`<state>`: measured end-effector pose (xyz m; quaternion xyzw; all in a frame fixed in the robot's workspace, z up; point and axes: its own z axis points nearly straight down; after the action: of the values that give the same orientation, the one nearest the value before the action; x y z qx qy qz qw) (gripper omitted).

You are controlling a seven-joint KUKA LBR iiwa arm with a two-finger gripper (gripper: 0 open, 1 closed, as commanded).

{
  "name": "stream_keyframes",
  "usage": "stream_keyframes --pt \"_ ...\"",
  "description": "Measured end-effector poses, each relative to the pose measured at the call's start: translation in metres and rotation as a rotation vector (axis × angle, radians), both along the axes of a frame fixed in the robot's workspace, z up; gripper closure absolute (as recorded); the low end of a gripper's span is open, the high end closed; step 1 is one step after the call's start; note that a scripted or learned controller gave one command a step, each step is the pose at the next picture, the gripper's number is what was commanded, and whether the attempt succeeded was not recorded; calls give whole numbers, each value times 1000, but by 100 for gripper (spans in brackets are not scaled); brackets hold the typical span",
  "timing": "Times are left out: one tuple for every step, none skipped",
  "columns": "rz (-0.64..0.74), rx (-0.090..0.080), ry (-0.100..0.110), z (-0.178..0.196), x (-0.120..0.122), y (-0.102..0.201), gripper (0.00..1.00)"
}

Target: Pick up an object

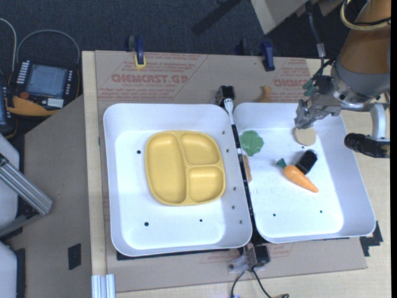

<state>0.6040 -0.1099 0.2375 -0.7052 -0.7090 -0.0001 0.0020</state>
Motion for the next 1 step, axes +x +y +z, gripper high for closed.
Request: stream_keyframes --pt "-1 -1 -1 1 -5 44 100"
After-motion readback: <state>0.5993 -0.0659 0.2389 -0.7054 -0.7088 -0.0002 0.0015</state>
